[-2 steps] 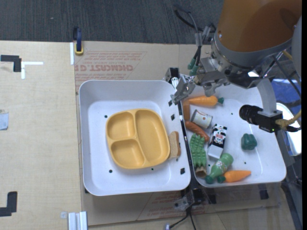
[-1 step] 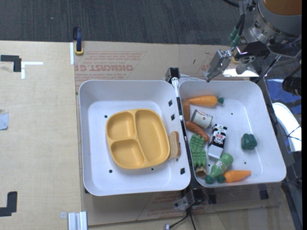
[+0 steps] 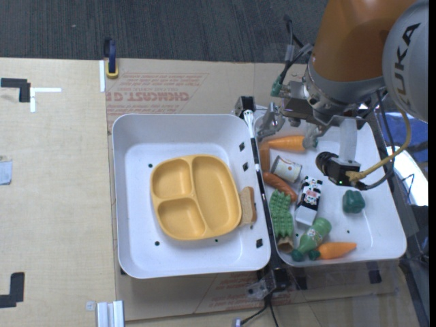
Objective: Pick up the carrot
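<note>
Tool (image 3: 294, 122): hangs low over the far end of the right bin (image 3: 388, 244); whether it stands wide or narrow cannot be told, since the wrist body covers it from above.
Landmark: the right bin; all places below are given against it.
Carrot (image 3: 287, 143): lies on its side at the bin's far end, near the wall shared with the left bin (image 3: 129, 203), pointed end toward that wall. It sits just beside and slightly nearer than the tool, apparently still on the bin floor.
Second carrot (image 3: 336, 250): at the bin's near end, well apart from the tool, beside a green bottle-shaped toy (image 3: 313, 236).
Other things in the bin: a small can (image 3: 287, 169) just near of the far carrot, a sausage-like toy (image 3: 279, 184), a green ridged toy (image 3: 281, 213) along the shared wall, a cow-print carton (image 3: 310, 197) in the middle, a dark green lump (image 3: 353, 201) toward the right wall.
Beyond the bin: a yellow divided plate (image 3: 194, 196) with a slice of bread (image 3: 246, 205) at its edge, in the left bin; both bins rest on the worktop (image 3: 54, 203).
Progress: by my reading, the reach is made, but no grasp or lift is shown; closing and raising remain.
Arm pose: the arm (image 3: 361, 33) comes in from the right, orange band above the wrist, wrist pointing down.
</note>
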You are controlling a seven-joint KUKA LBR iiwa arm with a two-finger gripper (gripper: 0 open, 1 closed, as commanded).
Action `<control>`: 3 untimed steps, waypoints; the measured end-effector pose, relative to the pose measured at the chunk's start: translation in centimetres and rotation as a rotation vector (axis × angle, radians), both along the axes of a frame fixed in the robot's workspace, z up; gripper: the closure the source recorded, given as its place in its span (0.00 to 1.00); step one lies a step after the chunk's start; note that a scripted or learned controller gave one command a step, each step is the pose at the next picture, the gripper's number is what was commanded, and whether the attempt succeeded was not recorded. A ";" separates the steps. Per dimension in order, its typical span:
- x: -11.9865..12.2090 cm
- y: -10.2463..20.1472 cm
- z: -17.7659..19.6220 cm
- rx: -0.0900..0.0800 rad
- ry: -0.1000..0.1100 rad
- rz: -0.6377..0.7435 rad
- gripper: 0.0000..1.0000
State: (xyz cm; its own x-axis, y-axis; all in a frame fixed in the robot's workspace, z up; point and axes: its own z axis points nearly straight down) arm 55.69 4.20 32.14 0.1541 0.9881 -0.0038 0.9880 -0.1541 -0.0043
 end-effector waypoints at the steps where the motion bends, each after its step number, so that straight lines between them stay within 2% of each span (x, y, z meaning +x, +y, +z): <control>1: 1.5 -6.5 2.5 0.000 -0.005 0.152 0.00; 2: 6.7 -9.4 -13.1 0.001 0.000 0.056 0.00; 3: 7.7 -16.3 -23.0 0.002 -0.001 -0.203 0.00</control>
